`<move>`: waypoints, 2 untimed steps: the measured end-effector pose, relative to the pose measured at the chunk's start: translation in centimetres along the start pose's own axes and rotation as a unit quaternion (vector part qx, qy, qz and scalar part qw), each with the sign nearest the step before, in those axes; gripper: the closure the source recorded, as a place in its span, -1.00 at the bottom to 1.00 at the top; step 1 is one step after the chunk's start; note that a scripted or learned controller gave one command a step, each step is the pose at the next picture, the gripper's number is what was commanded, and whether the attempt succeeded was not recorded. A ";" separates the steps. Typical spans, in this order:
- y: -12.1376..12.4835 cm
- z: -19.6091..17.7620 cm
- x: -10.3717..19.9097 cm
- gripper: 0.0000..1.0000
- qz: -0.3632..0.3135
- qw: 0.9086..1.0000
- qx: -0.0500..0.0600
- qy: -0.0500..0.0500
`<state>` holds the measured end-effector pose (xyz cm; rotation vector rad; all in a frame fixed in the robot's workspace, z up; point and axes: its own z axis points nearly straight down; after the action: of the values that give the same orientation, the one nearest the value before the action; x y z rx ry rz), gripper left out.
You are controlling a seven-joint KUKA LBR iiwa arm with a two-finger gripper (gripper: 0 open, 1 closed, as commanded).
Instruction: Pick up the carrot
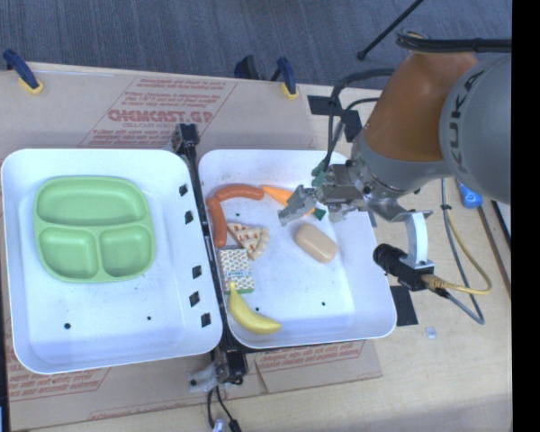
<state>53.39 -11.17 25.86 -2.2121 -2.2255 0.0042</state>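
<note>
Reaching in from the right, the grey arm with its orange band hung its gripper low over the right bin, just beside the carrot. Whether the gripper was clenched or released could not be told from this slant, and nothing was seen clamped in it. The carrot, a small orange wedge, lay near the bin's far wall, its tip toward the gripper and its other end close to a curved sausage.

Both shallow white bins sat side by side on brown printed cardboard over a bench, with blue clamps at the cardboard's far edge and grey carpet beyond. A second sausage lay along the right bin's left wall. Near it were a pizza slice, a patterned square packet and a yellow banana at the near side. A smooth tan oval piece rested just below the gripper. The left bin carried a pale green divided tray with three rounded compartments.
</note>
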 end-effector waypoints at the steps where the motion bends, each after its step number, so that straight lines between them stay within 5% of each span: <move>1: 5.1 1.4 -2.8 -1.00 0.006 1.000 0.000 -0.001; 2: 8.0 13.0 -8.2 -1.00 0.056 0.998 0.002 0.000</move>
<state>61.38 -19.35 12.84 -2.3308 -2.0978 0.0081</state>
